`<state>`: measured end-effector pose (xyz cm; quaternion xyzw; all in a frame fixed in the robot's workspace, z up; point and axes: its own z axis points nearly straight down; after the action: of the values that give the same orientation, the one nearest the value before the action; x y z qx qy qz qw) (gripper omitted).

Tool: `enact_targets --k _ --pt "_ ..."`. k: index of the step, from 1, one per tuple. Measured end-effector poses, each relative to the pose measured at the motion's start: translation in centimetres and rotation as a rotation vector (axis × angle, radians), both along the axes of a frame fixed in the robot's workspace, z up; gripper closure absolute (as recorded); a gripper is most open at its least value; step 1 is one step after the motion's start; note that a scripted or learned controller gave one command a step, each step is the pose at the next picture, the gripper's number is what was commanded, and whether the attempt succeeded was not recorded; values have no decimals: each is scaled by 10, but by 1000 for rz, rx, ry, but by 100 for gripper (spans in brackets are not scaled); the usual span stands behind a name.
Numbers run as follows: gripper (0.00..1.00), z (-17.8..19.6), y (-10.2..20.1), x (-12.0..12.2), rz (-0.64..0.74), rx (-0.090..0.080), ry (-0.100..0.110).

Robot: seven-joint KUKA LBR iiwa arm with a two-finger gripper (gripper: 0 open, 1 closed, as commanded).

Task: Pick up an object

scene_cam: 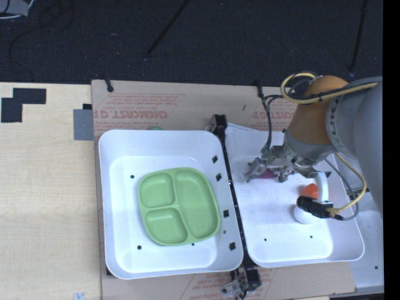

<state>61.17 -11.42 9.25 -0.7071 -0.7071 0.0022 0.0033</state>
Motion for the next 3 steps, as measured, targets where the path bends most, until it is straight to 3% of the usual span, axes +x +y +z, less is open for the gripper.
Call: enact_targets --k 1,3 --pt "100 13 -1 1 -3 -1 -3" --pt "100 110 -1 8 1 -2 -11"
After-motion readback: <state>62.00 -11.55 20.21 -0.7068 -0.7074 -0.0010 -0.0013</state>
